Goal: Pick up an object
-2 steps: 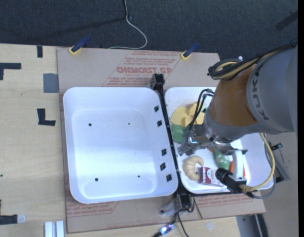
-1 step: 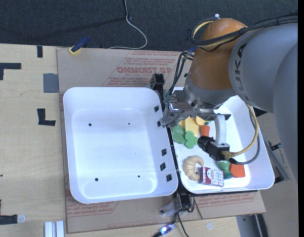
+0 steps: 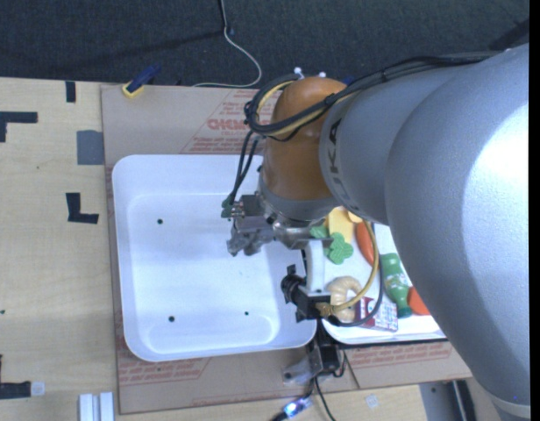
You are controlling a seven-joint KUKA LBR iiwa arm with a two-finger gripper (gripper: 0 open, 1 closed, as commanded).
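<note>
Camera view, looking down at a slant on two white bins. Left bin (image 3: pixel 138 261) sits on a cardboard sheet (image 3: pixel 178 121), which lies on a wooden bench (image 3: pixel 42 261). Four small dark dots mark the left bin's floor. Right bin (image 3: pixel 401 330) is mostly hidden under the big grey arm (image 3: pixel 445 174) that comes in from the right and covers most of that side.

Orange band (image 3: pixel 296 143) of the arm sits above the wrist, over the strip between the two bins. Black and yellow cables (image 3: pixel 252 125) loop around it. Gripper (image 3: pixel 245 235) hangs below the band, over the right part of the left bin, near its inner wall. It looks dark grey and cluttered; can't tell whether it is wide or narrow, and nothing is visible in it.

Objects to pick are in the right bin, in the part showing beside the arm: a yellow piece (image 3: pixel 342 221) at the top, a green leafy piece (image 3: pixel 338 251) just below it, an orange carrot-like piece (image 3: pixel 366 239) beside those, a green bottle (image 3: pixel 394 281) further right, a tan piece (image 3: pixel 344 289) lower down, and a striped packet (image 3: pixel 381 316) near the front edge. They lie close together, some touching.

Black tape marks (image 3: pixel 77 207) on the bench at left. A thin white cord (image 3: pixel 239 51) runs across the dark cloth (image 3: pixel 103 20) at the top.
</note>
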